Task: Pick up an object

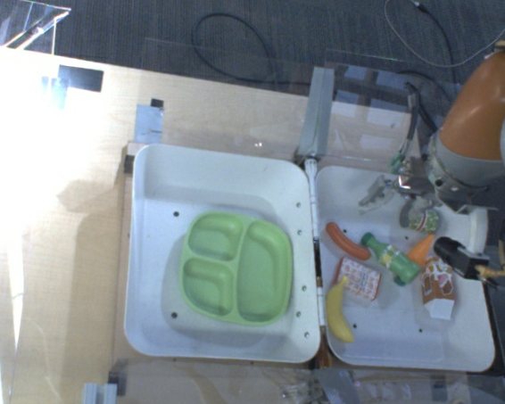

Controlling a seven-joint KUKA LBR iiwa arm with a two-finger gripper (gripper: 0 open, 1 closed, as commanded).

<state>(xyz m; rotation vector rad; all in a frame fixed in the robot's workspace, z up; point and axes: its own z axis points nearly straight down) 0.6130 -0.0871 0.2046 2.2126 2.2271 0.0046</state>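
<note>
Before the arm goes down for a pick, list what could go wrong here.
1. The green bottle, hot dog, small carton and banana lie close together in the right bin, so the gripper may nudge a neighbour.
2. The gripper hangs near the bin's far wall, which may hamper a descent there.

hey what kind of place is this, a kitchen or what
Probably a robot lab test bench, not a kitchen: two shallow white plastic bins sit side by side on a pale wooden bench, a grey arm with an orange band reaches in, and loose black cables trail across dark carpet.
</note>
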